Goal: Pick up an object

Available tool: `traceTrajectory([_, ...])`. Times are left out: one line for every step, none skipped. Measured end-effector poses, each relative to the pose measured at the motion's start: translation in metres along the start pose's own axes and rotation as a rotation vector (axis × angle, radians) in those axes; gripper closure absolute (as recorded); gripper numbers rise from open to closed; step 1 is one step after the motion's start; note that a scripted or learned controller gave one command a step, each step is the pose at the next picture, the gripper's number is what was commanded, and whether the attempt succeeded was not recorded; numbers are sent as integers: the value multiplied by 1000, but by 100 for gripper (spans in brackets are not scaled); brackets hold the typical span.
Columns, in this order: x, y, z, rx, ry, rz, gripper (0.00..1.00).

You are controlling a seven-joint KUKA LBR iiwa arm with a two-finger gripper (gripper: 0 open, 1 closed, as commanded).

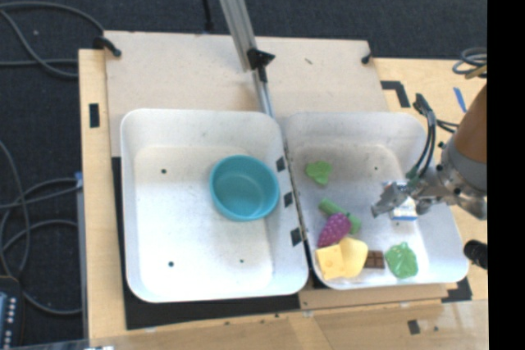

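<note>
Two shallow white bins are set side by side on the bench. In the left bin [164, 266] a single blue bowl [244, 187] is seen, upright, a little right of the middle and near the wall shared with the other bin.

The right bin [361, 131] is loaded with small toys. A green piece [318, 171] lies toward the upper left of its floor. Lower down, a purple bunch of grapes [334, 228] is placed with a green stem at its top, and just below it a yellow block [343, 258] is found, touching the grapes. A small brown piece [375, 261] sits beside the yellow block, and a green leafy piece [401, 260] lies to its right, near the front wall.

The gripper [392, 203] is positioned over the right side of this bin, above the toys and beside a small white and blue item [404, 215]. Whether its fingers are spread or closed cannot be told, and nothing is seen gripped between them.
</note>
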State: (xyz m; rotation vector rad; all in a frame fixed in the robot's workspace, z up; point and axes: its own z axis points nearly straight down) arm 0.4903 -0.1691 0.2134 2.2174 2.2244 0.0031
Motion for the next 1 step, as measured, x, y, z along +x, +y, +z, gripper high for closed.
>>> traceTrajectory([0, 0, 0, -1, 0, 2, 0])
